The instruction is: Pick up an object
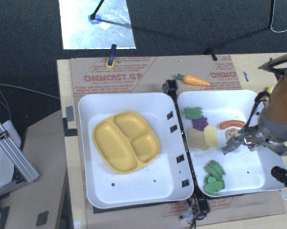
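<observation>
two green leafy plastic toy vegetables (214,176) lie at the front of the right shallow white bin (251,180); behind them a pale yellow toy cylinder (204,137), purple toy (199,124), green toy (193,113) and orange-red sausage-shaped toy (231,124). two-finger gripper (232,146) low beside the cylinder, spread not discernible, nothing seen gripped. left white bin (97,188): yellow three-compartment plastic plate (126,141); orange toy carrot (193,80) outside on the cardboard.

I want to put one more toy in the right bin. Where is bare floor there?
Bare floor lies in the right bin between the green toy and the right wall, and by the far wall. It is crowded around the purple toy, the sausage and the gripper.
</observation>
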Robot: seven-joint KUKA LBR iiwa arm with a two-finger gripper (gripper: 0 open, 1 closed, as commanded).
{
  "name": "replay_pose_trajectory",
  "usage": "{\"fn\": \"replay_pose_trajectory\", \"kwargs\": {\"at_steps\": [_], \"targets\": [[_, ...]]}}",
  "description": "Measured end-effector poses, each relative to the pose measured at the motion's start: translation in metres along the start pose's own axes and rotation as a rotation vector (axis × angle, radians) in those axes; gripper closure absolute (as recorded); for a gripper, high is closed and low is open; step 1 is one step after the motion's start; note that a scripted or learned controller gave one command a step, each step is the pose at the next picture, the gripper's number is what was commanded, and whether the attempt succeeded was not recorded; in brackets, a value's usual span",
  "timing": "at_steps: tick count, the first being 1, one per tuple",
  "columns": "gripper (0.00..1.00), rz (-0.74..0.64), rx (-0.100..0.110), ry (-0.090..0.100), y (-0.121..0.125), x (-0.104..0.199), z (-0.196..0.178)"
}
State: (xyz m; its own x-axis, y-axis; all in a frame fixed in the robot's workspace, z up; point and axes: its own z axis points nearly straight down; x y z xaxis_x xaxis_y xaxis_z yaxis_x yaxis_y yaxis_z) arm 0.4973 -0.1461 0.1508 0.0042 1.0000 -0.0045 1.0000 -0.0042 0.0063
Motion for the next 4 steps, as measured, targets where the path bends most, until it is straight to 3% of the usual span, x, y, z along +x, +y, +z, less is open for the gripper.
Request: {"fn": "replay_pose_trajectory", "kwargs": {"at_steps": [1,2,3,4], "targets": [[0.0,-0.012,0.009,0.008,-0.009,0.068,0.069],[1.0,-0.008,0.003,0.005,-0.007,0.064,0.056],[1.0,-0.019,-0.004,0.01,-0.006,0.157,-0.039],[1.0,-0.017,-0.007,0.01,0.003,0.216,-0.147]]}}
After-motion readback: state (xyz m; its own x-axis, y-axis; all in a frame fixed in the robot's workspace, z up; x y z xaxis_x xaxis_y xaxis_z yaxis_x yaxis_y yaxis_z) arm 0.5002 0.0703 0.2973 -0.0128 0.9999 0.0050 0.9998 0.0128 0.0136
